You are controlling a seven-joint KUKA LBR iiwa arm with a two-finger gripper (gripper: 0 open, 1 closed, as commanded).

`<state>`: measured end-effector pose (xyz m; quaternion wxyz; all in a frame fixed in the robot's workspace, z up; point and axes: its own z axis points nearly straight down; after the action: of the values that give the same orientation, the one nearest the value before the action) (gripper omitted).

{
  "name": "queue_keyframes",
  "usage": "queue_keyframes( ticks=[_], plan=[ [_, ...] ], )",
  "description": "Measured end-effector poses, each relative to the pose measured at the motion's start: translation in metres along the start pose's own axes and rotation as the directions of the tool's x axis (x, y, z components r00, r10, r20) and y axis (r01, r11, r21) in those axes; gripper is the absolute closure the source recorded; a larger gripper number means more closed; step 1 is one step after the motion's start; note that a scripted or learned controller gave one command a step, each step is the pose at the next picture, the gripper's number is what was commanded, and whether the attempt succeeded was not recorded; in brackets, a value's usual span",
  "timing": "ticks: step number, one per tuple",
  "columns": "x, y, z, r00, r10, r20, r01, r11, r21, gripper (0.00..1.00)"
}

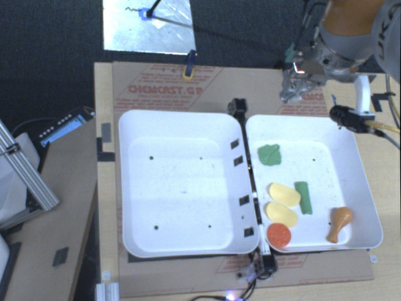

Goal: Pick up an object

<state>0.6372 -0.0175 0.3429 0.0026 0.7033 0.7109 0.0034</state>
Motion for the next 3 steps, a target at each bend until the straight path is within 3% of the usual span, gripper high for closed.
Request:
queue_keyframes(
  ticks=[1, 2, 3],
  plan=[
    [0.032, 0.034, -0.02, 1.0, 0.004, 0.001, -0.004, 1.0, 0.001, 1.0],
    [0.059, 0.033, -0.139, 1.0, 0.002, 0.0, -0.002, 1.0, -0.007, 1.0],
    [0.075, 0.034, -0.196, 1.0, 0.005, 0.001, -0.005, 1.0, -0.001, 1.0]
  ],
)
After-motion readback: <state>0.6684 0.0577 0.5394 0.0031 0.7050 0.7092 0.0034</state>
